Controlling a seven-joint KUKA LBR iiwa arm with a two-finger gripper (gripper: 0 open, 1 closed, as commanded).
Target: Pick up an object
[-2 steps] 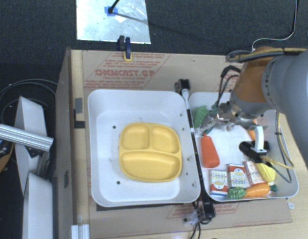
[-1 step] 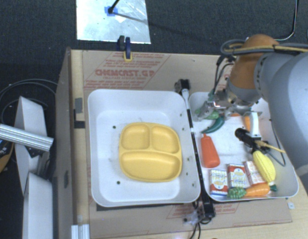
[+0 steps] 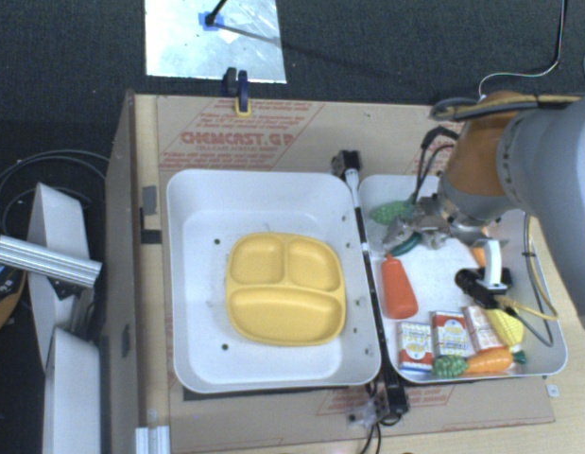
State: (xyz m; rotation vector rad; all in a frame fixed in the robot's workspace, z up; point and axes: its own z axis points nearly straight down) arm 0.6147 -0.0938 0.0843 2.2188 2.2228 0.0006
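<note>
Gripper (image 3: 412, 233) low in right bin (image 3: 554, 339), beside orange carrot (image 3: 399, 288). Yellow divided plate (image 3: 284, 287) lies in left bin (image 3: 202, 197).

Colours across the two white bins

Just below the gripper (image 3: 412, 233) lies an orange carrot (image 3: 399, 288); a green item (image 3: 387, 212) sits beside its fingers. Far to its left, a plain yellow divided plate (image 3: 285, 287). Further below: red-and-white packets (image 3: 434, 337), yellow corn (image 3: 505, 327).

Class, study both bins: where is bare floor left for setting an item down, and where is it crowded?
Bare floor rings the yellow tray in the left bin. The right bin is crowded along its near edge with toy food; only its middle, beside the orange carrot, is bare.
</note>
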